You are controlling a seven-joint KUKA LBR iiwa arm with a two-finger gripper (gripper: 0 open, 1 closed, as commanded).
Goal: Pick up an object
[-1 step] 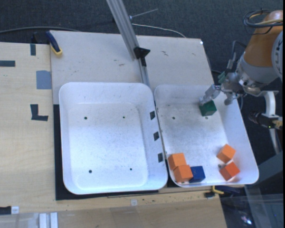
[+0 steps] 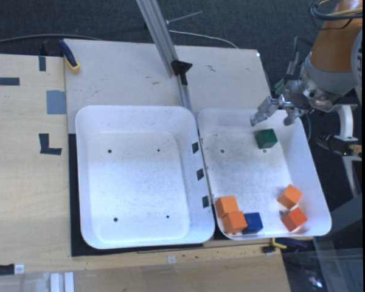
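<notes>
The tool (image 2: 274, 115), fingers apart, hangs above the right bin (image 2: 304, 145) holding a green cube (image 2: 266, 139), four orange cubes (image 2: 290, 196) and a blue cube (image 2: 253, 222).

metal pole (image 2: 160, 32) | black cable (image 2: 24, 40) | yellow-blue tool, possibly clamp (image 2: 69, 56)

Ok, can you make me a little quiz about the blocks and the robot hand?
1. True or false: the green block lies in the right bin.
2. How many orange blocks are in that bin? A) two B) four C) six
3. Fill in: the blue block touches an ______ block.

Key:
1. True. It sits just below the gripper, whose fingers are spread with nothing between them.
2. B. Two sit by the blue block, two near the right wall.
3. Orange.
</notes>
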